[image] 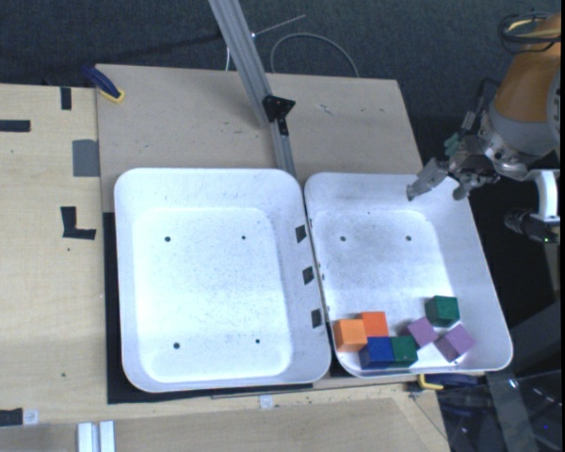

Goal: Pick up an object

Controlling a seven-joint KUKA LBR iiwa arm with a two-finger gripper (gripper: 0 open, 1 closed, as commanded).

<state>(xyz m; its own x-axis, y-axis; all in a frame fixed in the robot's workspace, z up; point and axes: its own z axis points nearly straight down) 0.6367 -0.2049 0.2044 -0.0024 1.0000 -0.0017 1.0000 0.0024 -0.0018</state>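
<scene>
Hovering over the right bin's far right corner, the pincer has its fingers spread and holds nothing. Blocks in orange, blue, green and purple cluster along that bin's near edge, well apart from it.

A metal pole slants across the wooden surface well left of the gripper. A thin wire loop lies up-left of it, dark floor beyond.
</scene>
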